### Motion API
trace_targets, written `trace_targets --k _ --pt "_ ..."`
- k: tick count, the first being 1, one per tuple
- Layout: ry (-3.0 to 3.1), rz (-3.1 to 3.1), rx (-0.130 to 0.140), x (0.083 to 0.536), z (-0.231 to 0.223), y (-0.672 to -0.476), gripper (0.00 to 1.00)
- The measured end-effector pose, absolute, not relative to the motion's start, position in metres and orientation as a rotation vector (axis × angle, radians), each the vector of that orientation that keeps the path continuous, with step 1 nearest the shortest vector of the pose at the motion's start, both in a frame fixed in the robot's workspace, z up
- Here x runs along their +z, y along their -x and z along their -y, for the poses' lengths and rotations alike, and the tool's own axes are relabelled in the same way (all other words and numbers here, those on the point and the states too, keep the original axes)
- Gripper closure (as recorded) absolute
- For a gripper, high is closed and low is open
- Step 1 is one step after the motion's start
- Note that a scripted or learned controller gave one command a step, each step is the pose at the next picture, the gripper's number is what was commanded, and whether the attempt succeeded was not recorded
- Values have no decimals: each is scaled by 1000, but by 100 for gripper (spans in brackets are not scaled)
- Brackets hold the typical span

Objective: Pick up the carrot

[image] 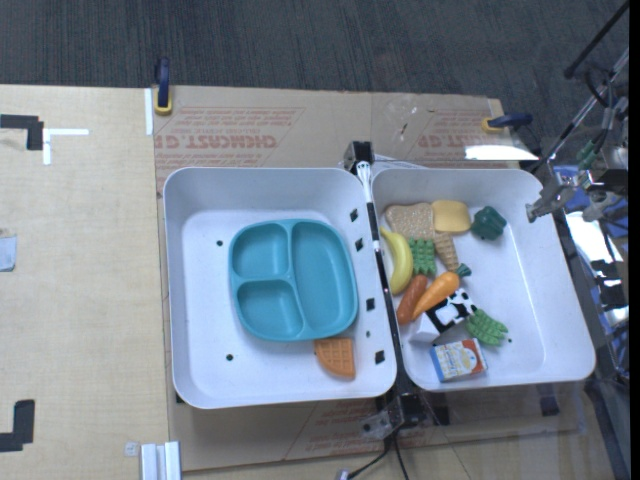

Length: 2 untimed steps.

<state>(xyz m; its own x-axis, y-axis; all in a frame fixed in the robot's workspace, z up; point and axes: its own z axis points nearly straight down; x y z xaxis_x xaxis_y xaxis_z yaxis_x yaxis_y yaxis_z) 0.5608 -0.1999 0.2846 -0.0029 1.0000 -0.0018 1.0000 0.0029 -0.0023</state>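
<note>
Two white bins sit side by side on the desk (80, 268), which is partly covered by a cardboard sheet (300, 128).

**Left bin** (190, 298)
- A teal tray (293, 279) with three compartments lies flat near the centre.
- An orange waffle piece (337, 357) lies just beside the tray's near edge, towards the divider between the bins.

**Right bin** (550, 308)
- The carrot (427, 295) lies tilted in the left half of the bin, thick end towards the far right and tip towards the near left. It touches the banana (398, 259) on its left and lies against the black-and-white item (450, 311) on its near right.
- A slice of bread (409, 218) lies at the far side, with a yellow block (451, 216) touching its right edge.
- A dark green broccoli piece (488, 223) lies just right of the yellow block, apart from the carrot.
- A green knobbly item (423, 255) sits between the banana and a tan cone-like piece (447, 252).
- A second green item (487, 326) lies right of the black-and-white item.
- A small carton (459, 359) lies near the front wall of the bin.

**Hand**
- Metal parts at the right edge of the view, beside the far right corner of the right bin, are too indistinct to identify as the hand. Its opening and any contents cannot be determined.
- Nothing grips the carrot; it rests in the bin among the other items.
</note>
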Motion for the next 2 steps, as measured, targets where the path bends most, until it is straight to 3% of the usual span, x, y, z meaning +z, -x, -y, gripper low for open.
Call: trace_targets --k 1,2 --pt "2460 1950 5 154 170 -520 0" --pt "2512 1880 6 91 108 -550 0"
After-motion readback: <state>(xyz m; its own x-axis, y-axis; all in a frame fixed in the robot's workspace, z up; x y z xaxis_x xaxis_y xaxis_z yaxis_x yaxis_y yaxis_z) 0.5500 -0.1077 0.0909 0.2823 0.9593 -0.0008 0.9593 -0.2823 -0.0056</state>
